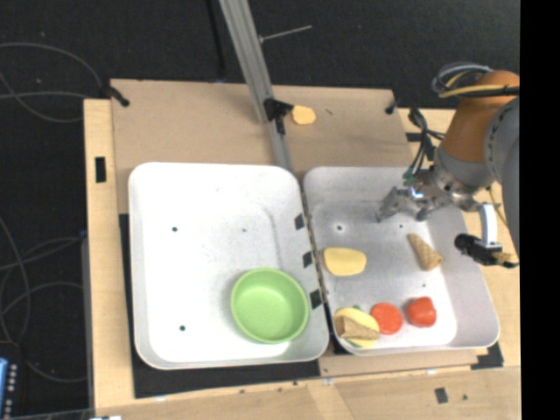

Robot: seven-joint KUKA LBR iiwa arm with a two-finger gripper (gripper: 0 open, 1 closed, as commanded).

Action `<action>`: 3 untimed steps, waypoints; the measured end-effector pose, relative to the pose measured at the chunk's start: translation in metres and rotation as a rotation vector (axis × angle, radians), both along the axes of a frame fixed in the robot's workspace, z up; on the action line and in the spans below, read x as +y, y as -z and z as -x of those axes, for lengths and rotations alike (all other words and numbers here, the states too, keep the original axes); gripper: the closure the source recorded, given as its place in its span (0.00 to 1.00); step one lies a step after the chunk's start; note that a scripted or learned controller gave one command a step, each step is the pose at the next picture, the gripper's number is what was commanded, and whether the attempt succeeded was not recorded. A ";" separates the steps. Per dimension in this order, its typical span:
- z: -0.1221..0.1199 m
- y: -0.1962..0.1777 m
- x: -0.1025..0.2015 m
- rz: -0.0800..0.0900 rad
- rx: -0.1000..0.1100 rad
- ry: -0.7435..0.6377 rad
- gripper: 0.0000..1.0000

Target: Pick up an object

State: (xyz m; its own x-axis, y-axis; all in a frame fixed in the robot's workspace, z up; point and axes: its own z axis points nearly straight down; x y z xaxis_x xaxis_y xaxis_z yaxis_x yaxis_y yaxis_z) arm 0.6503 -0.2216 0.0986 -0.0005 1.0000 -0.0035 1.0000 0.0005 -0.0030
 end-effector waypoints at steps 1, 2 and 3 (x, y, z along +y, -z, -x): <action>-0.002 -0.015 -0.001 0.005 -0.008 -0.002 1.00; -0.007 -0.081 -0.003 -0.002 -0.012 -0.002 1.00; -0.004 -0.146 -0.004 -0.001 -0.012 -0.003 1.00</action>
